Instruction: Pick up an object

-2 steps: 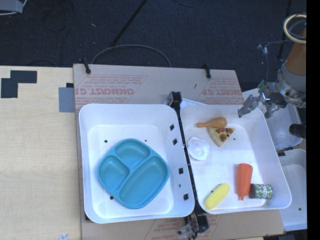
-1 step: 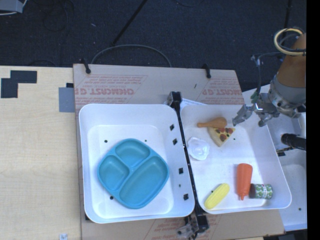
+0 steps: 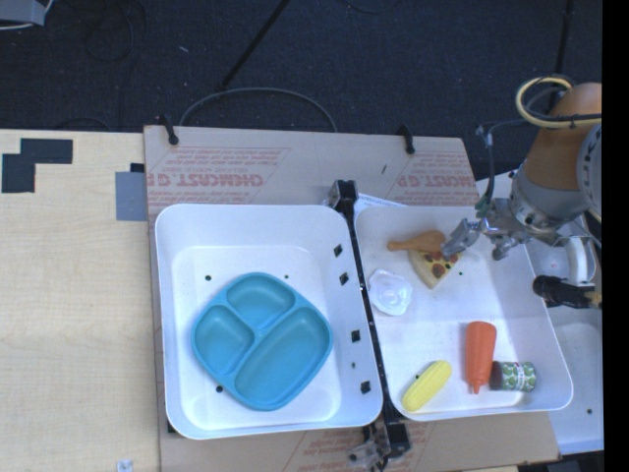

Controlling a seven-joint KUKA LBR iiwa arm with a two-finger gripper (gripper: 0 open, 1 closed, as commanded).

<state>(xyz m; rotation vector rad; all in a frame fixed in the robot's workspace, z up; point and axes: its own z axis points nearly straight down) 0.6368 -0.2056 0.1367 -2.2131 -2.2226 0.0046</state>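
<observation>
Yellow plastic corn cob sits lower centre-right, unused. Two-finger gripper, fingers slightly apart and holding nothing, hangs over the tan pizza-slice toy in the right white bin, upper part. Slice just below-left of fingertips.

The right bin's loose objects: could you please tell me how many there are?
6: a drumstick and a pizza slice at the far side by the gripper, a clear cup near the divider, and a corn cob, carrot and small can nearest. More may hide under the arm.
</observation>
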